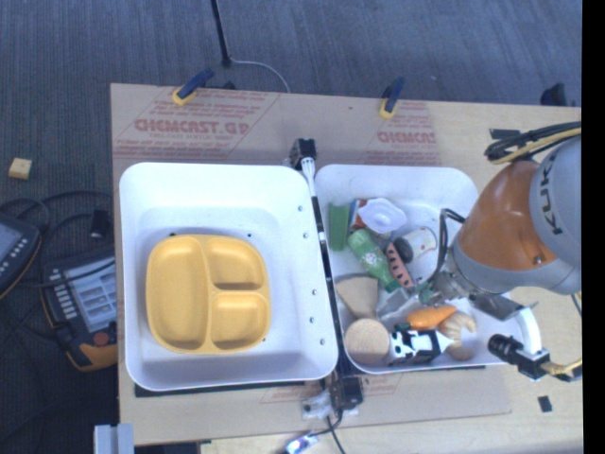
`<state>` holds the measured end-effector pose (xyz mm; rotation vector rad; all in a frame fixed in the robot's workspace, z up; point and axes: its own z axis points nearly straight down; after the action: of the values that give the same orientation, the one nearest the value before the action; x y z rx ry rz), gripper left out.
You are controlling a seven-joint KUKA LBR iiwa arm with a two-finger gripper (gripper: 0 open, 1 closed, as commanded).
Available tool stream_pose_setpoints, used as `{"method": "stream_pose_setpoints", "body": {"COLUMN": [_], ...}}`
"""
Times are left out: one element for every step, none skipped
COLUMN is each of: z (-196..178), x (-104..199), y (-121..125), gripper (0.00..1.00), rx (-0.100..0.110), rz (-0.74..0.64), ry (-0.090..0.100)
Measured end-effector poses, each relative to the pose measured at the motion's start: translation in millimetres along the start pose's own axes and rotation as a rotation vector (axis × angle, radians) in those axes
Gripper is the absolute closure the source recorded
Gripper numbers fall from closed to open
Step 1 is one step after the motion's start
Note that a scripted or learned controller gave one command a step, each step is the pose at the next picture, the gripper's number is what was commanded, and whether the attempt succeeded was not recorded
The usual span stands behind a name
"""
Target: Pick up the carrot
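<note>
Carrot [431, 317] lies in rt bin [454, 180], near its front edge, w/ a tan round item [368, 340] and a black-and-white toy [413, 344] just beside. End effector [437, 289] sits low over the clutter, right above the carrot; can't tell its state. Lt bin [132, 253] holds a yellow divided tray [207, 289].

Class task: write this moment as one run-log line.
arm: over right bin | gripper: by carrot | grasp: unclear | tray: left bin
</note>
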<state>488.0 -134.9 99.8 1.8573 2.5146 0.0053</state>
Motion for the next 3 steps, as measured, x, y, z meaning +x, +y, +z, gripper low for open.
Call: {"method": "stream_pose_setpoints", "body": {"z": [10.2,-0.2,-0.1], "x": [4.1,4.2,4.4], "y": [0.5,1.8,1.7], "gripper": [0.00,1.00,0.00], "rx": [0.001,-0.001,-0.001], "rz": [-0.316,-0.315,-0.316], "ry": [0.000,0.000,0.001]}}
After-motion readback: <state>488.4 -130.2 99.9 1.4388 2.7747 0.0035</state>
